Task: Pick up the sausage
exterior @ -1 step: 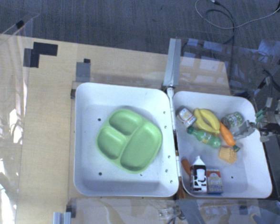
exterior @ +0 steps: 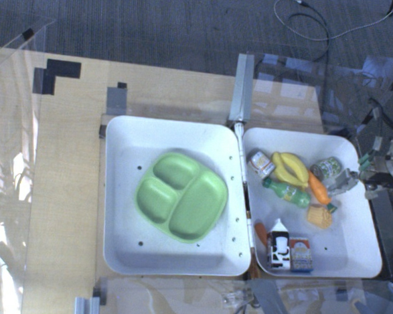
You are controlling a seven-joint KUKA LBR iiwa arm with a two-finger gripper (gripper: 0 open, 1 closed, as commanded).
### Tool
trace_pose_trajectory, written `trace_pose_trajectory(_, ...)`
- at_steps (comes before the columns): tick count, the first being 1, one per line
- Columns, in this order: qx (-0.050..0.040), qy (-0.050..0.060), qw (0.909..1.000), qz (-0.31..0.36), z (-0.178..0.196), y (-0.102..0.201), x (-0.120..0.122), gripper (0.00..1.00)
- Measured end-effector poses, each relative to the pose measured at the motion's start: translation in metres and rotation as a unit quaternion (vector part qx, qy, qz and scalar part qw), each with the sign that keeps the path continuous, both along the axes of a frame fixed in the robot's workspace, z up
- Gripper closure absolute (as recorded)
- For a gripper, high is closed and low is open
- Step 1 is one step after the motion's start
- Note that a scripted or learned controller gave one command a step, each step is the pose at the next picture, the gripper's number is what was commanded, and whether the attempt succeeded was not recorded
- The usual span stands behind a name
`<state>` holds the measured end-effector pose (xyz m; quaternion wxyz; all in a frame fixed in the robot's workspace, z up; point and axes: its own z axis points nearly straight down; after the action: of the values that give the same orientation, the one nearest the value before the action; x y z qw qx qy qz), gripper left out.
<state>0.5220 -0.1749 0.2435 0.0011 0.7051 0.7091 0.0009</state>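
The sausage (exterior: 262,232) is a short red-orange piece lying in the right bin (exterior: 364,255), close to the bin's left wall and just left of a small black-and-white carton (exterior: 278,251). My gripper (exterior: 351,178) comes in over the right bin's far right side, beside a silvery can (exterior: 327,167) and an orange carrot (exterior: 318,190). It is well to the right of the sausage and apart from it. The view is too small and blurred there to judge the gripper's state.
The right bin also holds a banana (exterior: 290,167), a green bottle (exterior: 287,191), a small wrapped pack (exterior: 262,163), a yellow cracker-like piece (exterior: 319,216) and a red-and-blue box (exterior: 301,255). A green divided plate (exterior: 181,196) lies in the left bin (exterior: 116,248).
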Motion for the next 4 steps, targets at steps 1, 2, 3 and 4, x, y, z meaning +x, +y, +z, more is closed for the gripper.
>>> trace_pose_trajectory(1,0.0006,0.001,0.991,-0.134,-0.087,0.047,-0.007,0.0)
trace_pose_trajectory(2,-0.0009,-0.008,0.9999,0.011,-0.154,0.087,-0.029,0.0)
trace_pose_trajectory(3,-0.0013,-0.008,1.0,-0.004,-0.154,0.089,-0.029,0.0)
trace_pose_trajectory(4,0.0018,-0.006,0.9974,-0.072,-0.154,0.088,-0.03,0.0)
